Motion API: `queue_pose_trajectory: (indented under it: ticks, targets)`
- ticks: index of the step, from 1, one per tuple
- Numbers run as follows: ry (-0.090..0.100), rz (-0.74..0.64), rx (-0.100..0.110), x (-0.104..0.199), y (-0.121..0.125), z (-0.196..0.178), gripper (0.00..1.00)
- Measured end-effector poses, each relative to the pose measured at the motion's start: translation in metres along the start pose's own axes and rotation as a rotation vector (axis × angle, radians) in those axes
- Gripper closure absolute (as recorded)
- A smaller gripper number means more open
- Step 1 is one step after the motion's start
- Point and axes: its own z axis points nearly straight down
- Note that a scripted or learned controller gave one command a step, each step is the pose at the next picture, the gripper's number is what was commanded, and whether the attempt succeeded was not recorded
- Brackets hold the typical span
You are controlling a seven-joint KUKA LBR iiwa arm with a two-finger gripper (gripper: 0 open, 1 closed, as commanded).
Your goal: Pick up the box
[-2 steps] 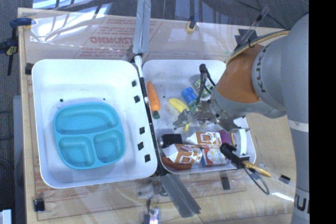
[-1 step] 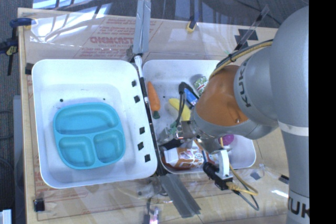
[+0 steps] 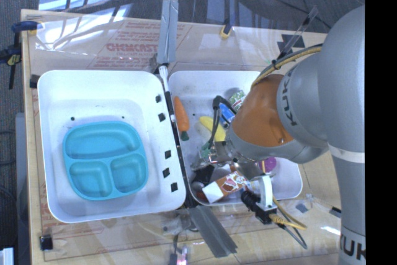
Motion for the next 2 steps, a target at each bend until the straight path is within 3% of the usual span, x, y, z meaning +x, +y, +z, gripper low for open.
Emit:
queue_pose_trajectory:
  ticks: [1,2]
  targets:
    - [0.007,-0.092,0.006,0.036,0.101,-0.089,1.0]
    - [0.004,-0.064,0.0,0.009,0.128,-0.013,1.0]
